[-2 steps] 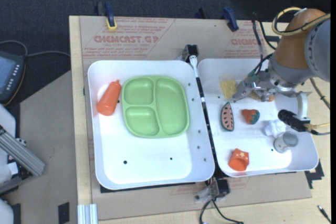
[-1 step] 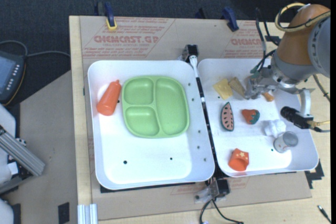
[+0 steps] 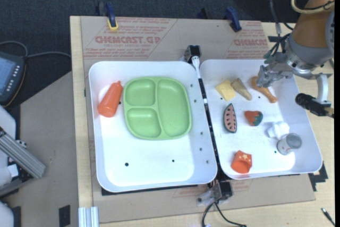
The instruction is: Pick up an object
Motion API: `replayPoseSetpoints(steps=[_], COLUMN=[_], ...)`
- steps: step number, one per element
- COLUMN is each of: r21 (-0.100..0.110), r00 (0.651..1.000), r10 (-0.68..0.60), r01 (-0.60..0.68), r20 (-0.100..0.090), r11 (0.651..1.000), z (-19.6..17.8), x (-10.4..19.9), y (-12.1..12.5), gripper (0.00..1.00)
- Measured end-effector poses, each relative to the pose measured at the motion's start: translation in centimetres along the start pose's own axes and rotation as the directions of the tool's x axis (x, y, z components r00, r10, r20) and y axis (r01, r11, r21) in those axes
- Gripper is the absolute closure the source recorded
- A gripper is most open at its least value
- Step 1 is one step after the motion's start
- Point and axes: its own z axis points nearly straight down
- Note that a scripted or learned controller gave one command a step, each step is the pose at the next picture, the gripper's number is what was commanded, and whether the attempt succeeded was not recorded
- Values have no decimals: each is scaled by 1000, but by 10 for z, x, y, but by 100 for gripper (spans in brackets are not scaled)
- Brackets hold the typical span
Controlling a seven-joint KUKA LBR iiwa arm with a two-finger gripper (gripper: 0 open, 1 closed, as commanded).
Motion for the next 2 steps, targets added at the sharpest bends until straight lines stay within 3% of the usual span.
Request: replayPoseSetpoints(steps=[1,2], r21=[-1,3], r00=[1000,1000], r10=[-1,0], r01=[1,0], r20=[0,-1], r11=[1000,1000], z=[-60,-67], x=[3,3], y=[11,12], gripper=[100,100])
